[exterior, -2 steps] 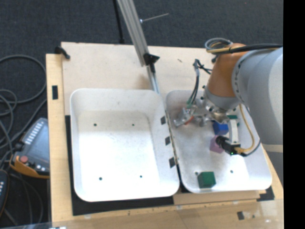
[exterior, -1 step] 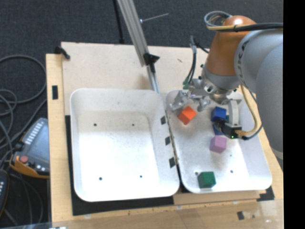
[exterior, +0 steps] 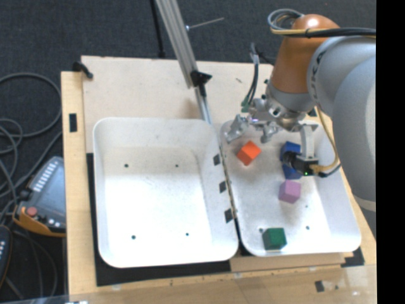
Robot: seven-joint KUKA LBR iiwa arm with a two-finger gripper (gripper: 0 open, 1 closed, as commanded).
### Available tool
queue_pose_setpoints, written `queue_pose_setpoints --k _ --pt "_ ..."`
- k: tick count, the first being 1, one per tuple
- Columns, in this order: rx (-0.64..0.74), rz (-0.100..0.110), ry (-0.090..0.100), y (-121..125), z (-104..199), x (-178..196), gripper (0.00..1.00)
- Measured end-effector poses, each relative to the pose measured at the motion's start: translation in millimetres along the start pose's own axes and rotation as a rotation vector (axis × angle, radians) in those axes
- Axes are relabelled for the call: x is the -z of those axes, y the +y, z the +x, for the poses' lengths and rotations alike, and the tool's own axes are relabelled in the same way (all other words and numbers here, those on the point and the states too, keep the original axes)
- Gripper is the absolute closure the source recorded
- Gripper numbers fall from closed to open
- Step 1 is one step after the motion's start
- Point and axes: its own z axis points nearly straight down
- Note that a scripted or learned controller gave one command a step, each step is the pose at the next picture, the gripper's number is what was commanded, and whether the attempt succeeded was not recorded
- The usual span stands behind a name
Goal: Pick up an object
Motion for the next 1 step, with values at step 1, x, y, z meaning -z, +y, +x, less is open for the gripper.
queue_pose_setpoints --k 1 --pt "-0.008 0.003 -0.001 -39.9 -27.7 0.2 0.00"
